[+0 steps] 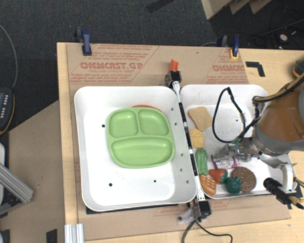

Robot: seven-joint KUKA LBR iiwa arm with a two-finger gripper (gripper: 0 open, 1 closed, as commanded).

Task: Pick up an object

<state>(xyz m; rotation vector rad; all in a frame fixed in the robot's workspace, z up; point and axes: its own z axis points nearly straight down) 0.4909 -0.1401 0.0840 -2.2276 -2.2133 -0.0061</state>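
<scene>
While the grey arm with its orange band (pixel 286 120) is reached in over the tabletop's right edge, the tool (pixel 232 155) is seen low in the right shallow white bin (pixel 243 91), among the small things there; whether it is released or clenched cannot be told, since its tip is blurred and partly masked by the wrist.

In the left shallow white bin (pixel 88 151) a light green plastic divided plate (pixel 140 137) is laid near the middle, with two small compartments toward the far edge and one long compartment toward the near edge. A sliver of something orange-red is seen at the plate's far rim, mostly hidden.

In the right bin, things are lined along the left wall: a tan bread-like piece (pixel 200 117) farthest back, then a yellow toy corn cob (pixel 196 137), a green toy vegetable (pixel 201 162), and an orange ridged toy piece (pixel 208 184) at the near left corner. Just beside these, near the near wall, a small red toy piece (pixel 218 174), a dark teal toy piece (pixel 234 185) and a brown round disc (pixel 245 178) are gathered close together, just beside the tool. A black cable (pixel 224 110) is looped over the bin's bare far half.

Open room is left in the left bin around the plate, widest along its near edge.
</scene>
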